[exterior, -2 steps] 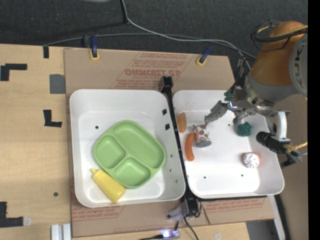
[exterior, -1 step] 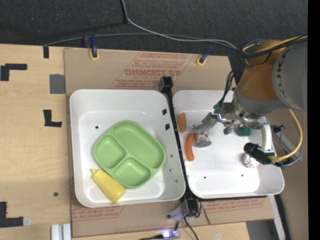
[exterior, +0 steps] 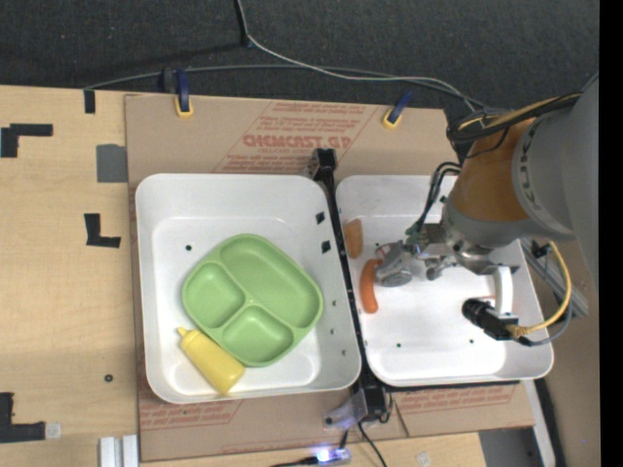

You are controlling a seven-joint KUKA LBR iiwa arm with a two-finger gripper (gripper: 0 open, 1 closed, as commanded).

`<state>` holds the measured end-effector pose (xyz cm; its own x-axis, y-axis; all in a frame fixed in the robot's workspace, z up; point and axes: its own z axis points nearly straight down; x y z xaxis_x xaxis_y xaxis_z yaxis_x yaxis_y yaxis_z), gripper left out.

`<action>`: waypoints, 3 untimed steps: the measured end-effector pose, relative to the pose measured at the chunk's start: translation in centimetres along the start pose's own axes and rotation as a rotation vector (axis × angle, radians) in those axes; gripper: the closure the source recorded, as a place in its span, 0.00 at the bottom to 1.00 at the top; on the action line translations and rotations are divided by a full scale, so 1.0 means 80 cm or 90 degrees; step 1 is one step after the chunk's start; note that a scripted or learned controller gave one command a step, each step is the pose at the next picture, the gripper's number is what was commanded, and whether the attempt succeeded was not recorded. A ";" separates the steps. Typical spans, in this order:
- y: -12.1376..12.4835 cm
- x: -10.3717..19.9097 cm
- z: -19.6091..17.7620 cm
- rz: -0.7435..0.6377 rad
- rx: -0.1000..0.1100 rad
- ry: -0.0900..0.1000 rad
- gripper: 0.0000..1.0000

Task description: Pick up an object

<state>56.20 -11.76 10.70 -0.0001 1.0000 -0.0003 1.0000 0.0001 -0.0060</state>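
Observation:
My gripper hangs low over the left part of the right bin, reaching in from the right. Just to its left lies an orange carrot-like piece on the bin floor, close to the fingers. A smaller tan-orange piece rests against the bin's left wall, a little farther up. In the left bin sit a green divided plate and a yellow bottle lying at the plate's lower left. The view does not show anything between the fingers.
A black divider runs between the two bins. The arm's grey body and orange band cover the right bin's upper right. A black cable connector hangs over the bin's right side. Cardboard lies under both bins.

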 end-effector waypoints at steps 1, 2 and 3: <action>0.000 0.000 0.028 -0.001 -0.003 0.000 0.00; 0.001 0.000 0.014 -0.002 -0.005 -0.001 1.00; 0.014 -0.003 -0.051 -0.001 -0.006 0.000 1.00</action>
<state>57.35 -12.00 14.79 -0.0015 1.0000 -0.0007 1.0000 0.0015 0.0032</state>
